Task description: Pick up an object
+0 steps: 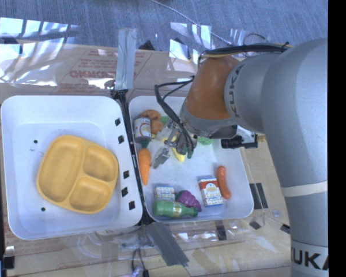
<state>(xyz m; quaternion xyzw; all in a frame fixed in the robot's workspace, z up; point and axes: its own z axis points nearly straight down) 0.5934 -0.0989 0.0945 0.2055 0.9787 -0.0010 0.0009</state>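
My gripper (169,152) hangs low over the upper middle of the right bin (242,203), its fingers spread and open with nothing visibly between them. A small yellow piece (181,157) lies right at one fingertip. An orange carrot (144,165) lies just to its left along the bin wall. A small can (142,129) and a brown pastry (153,119) sit up and left of it. A green item (203,140) peeks out from under the wrist.
Along the right bin's near side lie a red sausage (221,182), a red box (210,191), purple grapes (188,199), a green bottle (174,210) and a small carton (164,193). The left bin (17,114) holds a yellow divided plate (76,173).
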